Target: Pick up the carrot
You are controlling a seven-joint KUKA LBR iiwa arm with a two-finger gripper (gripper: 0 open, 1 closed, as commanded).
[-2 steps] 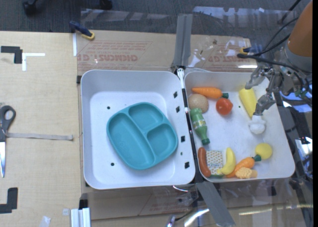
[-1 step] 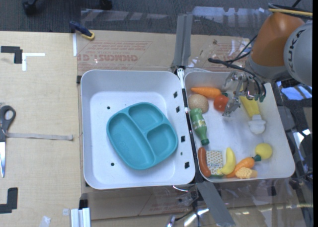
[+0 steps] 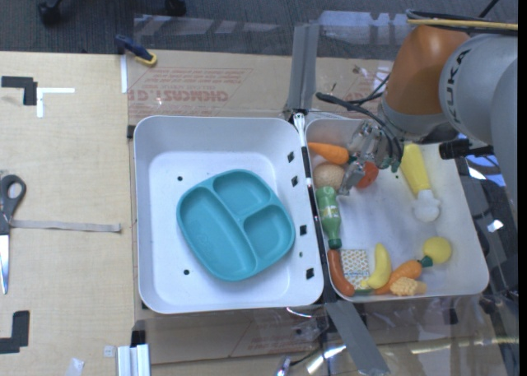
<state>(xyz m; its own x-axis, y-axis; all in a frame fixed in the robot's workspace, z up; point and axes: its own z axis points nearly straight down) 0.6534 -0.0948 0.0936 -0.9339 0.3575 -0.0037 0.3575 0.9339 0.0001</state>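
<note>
In the right bin (image 3: 461, 271), the carrot (image 3: 329, 152) lies just left of the empty, slightly spread pincer (image 3: 361, 170).

We cannot tell if the gripper (image 3: 360, 170) is open or closed, because its tips are blurred against a red object (image 3: 368, 174) that it partly covers. The scissors (image 3: 8, 201) are cut by the left edge. The arm (image 3: 461, 70) leaves at the right edge.

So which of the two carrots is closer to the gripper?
The carrot at the right bin's top left, right beside the gripper. The other carrot lies near the bottom edge.
</note>
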